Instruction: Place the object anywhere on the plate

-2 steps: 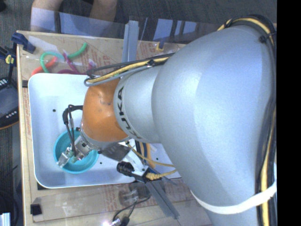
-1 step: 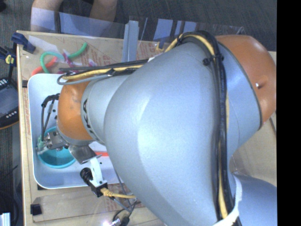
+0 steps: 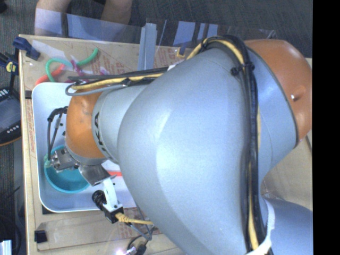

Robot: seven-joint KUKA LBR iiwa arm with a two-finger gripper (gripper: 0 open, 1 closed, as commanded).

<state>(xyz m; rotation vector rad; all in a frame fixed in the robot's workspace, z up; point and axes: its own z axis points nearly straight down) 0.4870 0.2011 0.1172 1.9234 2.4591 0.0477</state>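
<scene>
A teal plate (image 3: 62,180) lies in the lower left part of the white bin (image 3: 40,121); the wrist covers its right side. My gripper (image 3: 59,161) hangs right over the plate's upper edge, under the orange band of the arm (image 3: 82,126). A small red piece (image 3: 112,169) peeks out beside the wrist, to the right of the plate. I cannot tell whether anything is held. The grey arm hides the rest of the bin and the second bin.
Green and pink bendy items (image 3: 71,64) lie on the bench beyond the bin's top edge, with an orange-red thing (image 3: 41,81) at the bin's top left corner. Bare bin floor shows along the left wall.
</scene>
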